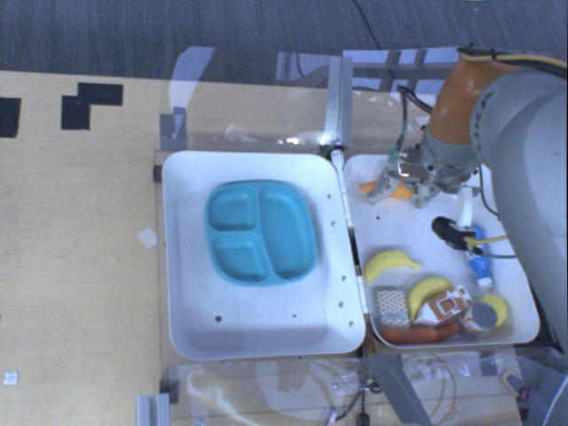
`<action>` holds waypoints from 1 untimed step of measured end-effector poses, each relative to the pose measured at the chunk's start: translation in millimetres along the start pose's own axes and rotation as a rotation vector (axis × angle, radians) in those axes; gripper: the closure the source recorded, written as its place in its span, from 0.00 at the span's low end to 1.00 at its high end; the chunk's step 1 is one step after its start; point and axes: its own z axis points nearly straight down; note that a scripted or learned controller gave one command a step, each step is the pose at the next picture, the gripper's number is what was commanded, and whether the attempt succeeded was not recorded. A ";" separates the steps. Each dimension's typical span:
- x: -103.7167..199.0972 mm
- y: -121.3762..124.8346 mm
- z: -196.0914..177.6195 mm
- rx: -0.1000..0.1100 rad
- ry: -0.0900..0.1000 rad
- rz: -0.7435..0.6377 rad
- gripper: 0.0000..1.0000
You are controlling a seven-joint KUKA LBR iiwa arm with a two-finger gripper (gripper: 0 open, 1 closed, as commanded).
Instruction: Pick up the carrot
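So the light wood bench (pixel 80 264) carries two shallow white bins: the right bin (pixel 530 322) sits directly under the gripper (pixel 404 185), the left bin (pixel 182 238) beside it, plus black tape marks (pixel 89 105) far off.

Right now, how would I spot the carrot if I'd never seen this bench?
Look in the right-hand white bin, at its far end, away from the pile of bananas and other toy food. The carrot lies right under the gripper, partly hidden by it. It is the only orange piece at that end.
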 end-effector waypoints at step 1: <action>39.6 -0.9 -99.2 -0.024 -0.007 -0.106 0.00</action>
